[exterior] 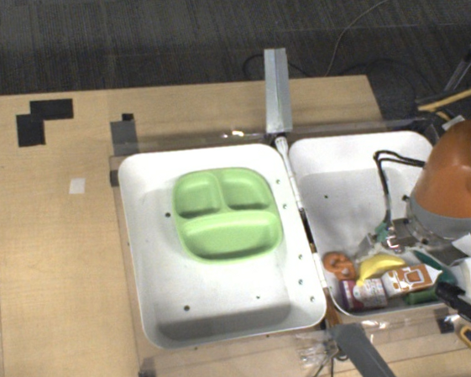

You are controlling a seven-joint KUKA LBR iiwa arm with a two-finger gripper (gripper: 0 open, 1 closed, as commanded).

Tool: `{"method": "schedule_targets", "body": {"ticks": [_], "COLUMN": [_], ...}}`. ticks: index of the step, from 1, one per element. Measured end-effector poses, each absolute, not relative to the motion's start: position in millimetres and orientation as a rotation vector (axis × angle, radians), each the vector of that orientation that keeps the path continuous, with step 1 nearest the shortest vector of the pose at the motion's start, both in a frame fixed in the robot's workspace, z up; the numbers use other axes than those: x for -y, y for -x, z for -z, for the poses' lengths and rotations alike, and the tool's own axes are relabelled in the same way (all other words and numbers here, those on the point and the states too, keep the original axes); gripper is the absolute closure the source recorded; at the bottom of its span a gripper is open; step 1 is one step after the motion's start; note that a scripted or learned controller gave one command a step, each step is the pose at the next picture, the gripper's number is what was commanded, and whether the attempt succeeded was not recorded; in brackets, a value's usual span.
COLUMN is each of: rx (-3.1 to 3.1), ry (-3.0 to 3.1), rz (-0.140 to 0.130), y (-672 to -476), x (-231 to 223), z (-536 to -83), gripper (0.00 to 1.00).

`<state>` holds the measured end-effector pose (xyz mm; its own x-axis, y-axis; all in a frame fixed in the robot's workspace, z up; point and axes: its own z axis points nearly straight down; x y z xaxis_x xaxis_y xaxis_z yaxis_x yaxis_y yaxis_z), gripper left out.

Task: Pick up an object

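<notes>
The hand (391, 240) is being hovered right above the banana (378, 266); its grip can't be made out. The banana's probably light, soft, easily bruised, so it's best grabbed gently mid-body, just below the hand.

The wooden bench (51, 272) bears two white bins side by side: left bin (157, 319), right bin (334, 159).
</notes>
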<state>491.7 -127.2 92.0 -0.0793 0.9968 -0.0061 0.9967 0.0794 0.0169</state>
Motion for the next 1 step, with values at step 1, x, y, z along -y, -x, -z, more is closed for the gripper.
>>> {"method": "schedule_targets", "body": {"ticks": [1], "rx": [-2.468], "ry": [-1.937], "rz": [-0.005], "y": [-525.0], "x": [108.7], "z": [-147.8], "gripper": [0.0]}}
